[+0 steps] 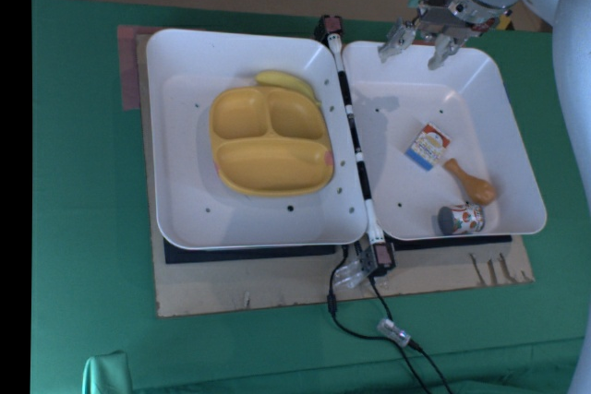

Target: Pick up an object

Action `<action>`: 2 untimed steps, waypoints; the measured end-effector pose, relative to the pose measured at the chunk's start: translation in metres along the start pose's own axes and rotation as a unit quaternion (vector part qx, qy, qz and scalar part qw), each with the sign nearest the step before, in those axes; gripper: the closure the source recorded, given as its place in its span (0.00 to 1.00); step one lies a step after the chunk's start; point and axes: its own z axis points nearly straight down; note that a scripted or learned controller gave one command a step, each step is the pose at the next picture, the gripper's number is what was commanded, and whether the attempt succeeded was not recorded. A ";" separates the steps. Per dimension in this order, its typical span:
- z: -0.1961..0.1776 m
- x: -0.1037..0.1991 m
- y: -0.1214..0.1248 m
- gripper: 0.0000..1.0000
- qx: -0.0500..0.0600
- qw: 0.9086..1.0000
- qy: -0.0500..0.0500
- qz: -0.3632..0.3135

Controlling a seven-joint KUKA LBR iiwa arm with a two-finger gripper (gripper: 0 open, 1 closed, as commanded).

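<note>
Hovering over the far edge of the right bin (517, 198), the gripper (417, 48) hangs with its two fingers spread apart and nothing between them. So the pick has not begun in earnest; from where I stand, no object has left its place.

Everything it might take lies well away from it, toward the near right corner of that bin: a small carton (429, 147) flat on the floor, a wooden spoon (471, 182) just beside it, and a little can (462, 219) tipped on its side near the front wall. Over in the left bin (175, 198), a yellow divided plate (270, 141) sits in the middle with a banana (287, 82) tucked against its far edge.

What is left, I would judge, is nearly all of it: travel toward one item, come down, close, and lift.
</note>
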 end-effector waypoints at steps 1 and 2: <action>0.047 -0.012 -0.069 0.00 0.000 1.000 0.000 0.002; 0.089 -0.032 -0.104 0.00 -0.018 1.000 -0.003 0.000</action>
